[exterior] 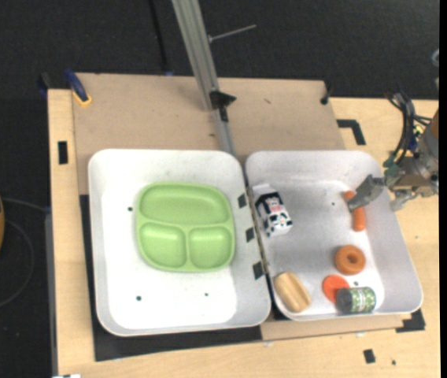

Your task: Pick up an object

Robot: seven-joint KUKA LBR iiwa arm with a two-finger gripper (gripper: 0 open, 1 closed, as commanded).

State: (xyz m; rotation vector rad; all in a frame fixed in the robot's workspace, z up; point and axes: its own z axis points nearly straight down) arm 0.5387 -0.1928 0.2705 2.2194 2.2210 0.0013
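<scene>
Candidate things all sit in the right bin (310,168). Closest to the gripper: a small orange carrot-like piece (358,215) near the bin's right side, upper half, lying roughly upright in view. Gripper (381,189) is at the bin's right edge, just above and beside that carrot; one grey finger (365,191) slants down-left with its tip touching or overlapping the carrot's top end, can't tell which. Second finger partly lost against the wrist and bin rim, so cannot tell if the fingers are spread or pressed together; nothing visibly pinched between them.

Below the carrot: orange donut ring (350,259), apart from it. Lower right corner: green can (357,298) on its side, touching a flat orange-red disc (333,286) just left of it. Left of those, a tan bread roll (292,290) by the bin's lower left wall. Upper left of the bin: small black-and-white cow-like toy (274,213) near the divider.

Left bin (113,290) holds a green three-compartment plate (184,227), centred, well apart from the gripper.

Arm enters from the right, cables (405,128) above the wrist
</scene>
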